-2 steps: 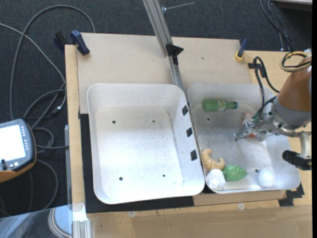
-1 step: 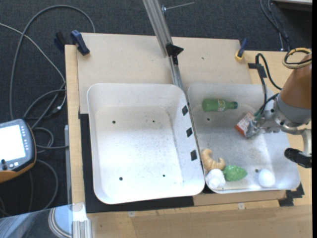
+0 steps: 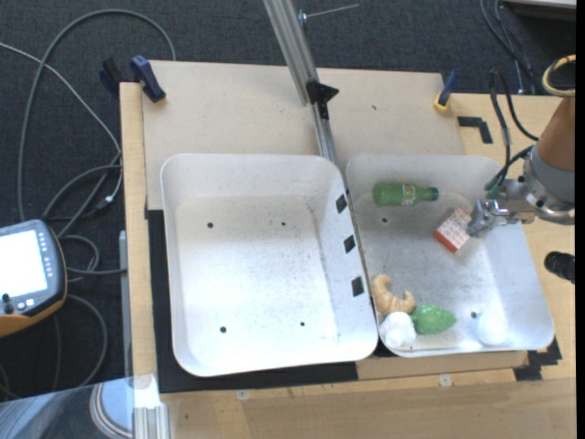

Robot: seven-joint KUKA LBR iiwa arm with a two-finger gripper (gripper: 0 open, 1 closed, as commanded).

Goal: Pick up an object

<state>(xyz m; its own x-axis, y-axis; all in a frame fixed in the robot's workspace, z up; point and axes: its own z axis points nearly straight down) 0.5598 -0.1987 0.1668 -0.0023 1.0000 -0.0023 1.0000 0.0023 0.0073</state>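
Orange-and-white small box (image 3: pixel 452 230) in right white plastic bin (image 3: pixel 512 273), upper right part, tilted, touching metal hand (image 3: pixel 477 219). Apparently pinched at its upper corner between near-closed fingers; contact blurred. Green bottle (image 3: pixel 405 193) lying near, to its left.

Blue clamp (image 3: pixel 146 77) bites the bench's (image 3: pixel 228 108) far left corner, a yellow-tipped clamp (image 3: pixel 445 94) grips the far right corner, a metal pole (image 3: pixel 291 39) slants in over the far edge, and off the left edge a handheld pendant (image 3: pixel 27 277) lies among cables (image 3: pixel 64 71) on dark carpet.
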